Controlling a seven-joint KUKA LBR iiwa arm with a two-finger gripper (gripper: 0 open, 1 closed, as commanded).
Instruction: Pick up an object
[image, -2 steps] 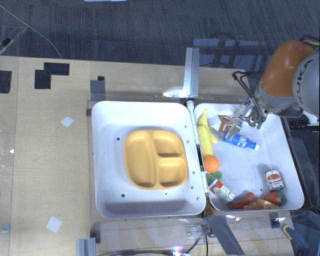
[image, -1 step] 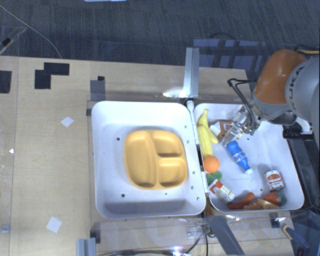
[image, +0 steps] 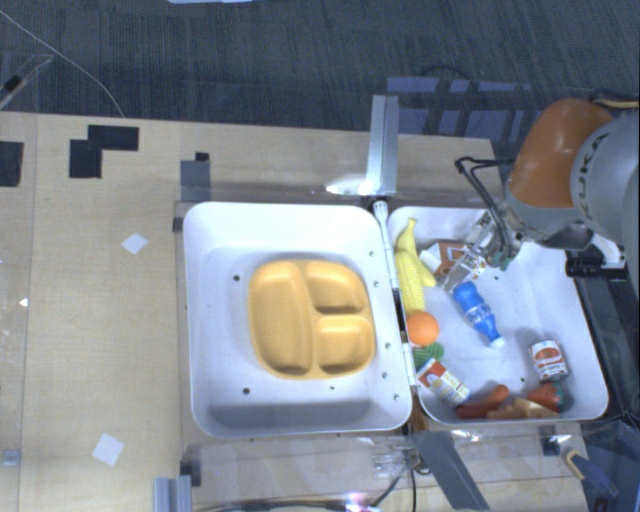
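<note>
A: What was on the bench?

B: Two white bins side by side. The left bin (image: 215, 300) held a yellow divided tray (image: 308, 318) at its middle. The right bin (image: 590, 380) held the small things. The arm (image: 570, 165) came in from the upper right of the frame, and its gripper (image: 488, 250) hung over the upper part of the right bin.

A: Was the gripper open or closed?

B: I could not tell; it was too small and blurred at that slant. Nothing was plainly held in it.

A: What was closest to pick?

B: A blue bottle (image: 477, 312), I judged. It lay just below the gripper in the frame, slightly left, with its long axis running from upper left to lower right. A brown and white packet (image: 452, 262) lay just left of the gripper. Along the bin's left wall lay a corn cob (image: 410, 282) and a banana (image: 406, 238), with an orange (image: 422, 328) below them and something green (image: 428, 353) under that.

A: And lower down?

B: A small can (image: 547, 360) near the right wall, a red and white pack (image: 443, 381) and reddish items (image: 510, 400) along the bottom edge.

A: Any writing?

B: Labels showed on the can and bottle, but nothing was readable.
</note>
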